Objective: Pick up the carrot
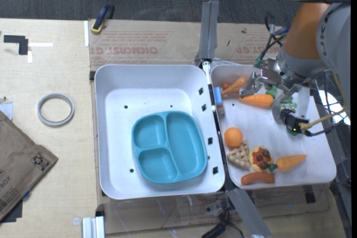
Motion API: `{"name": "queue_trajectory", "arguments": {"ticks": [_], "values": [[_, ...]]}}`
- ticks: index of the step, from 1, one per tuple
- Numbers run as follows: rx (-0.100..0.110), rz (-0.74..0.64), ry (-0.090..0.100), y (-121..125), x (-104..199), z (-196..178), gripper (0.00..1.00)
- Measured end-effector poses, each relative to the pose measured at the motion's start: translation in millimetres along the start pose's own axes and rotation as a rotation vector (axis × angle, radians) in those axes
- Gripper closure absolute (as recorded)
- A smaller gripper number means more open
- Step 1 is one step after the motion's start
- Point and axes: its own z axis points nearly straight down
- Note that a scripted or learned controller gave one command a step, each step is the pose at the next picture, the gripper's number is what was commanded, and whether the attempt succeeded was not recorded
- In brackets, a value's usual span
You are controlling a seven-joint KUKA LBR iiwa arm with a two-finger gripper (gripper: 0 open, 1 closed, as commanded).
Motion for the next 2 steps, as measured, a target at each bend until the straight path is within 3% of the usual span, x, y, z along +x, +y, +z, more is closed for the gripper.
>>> {"name": "queue_trajectory", "arguments": {"ticks": [1,2], "values": [[-0.021,-0.133,0.002,53.7,-24.1,71.5,0.00],[-0.024,-0.062,0.009,65.7,-36.9,82.5,0.00]]}}
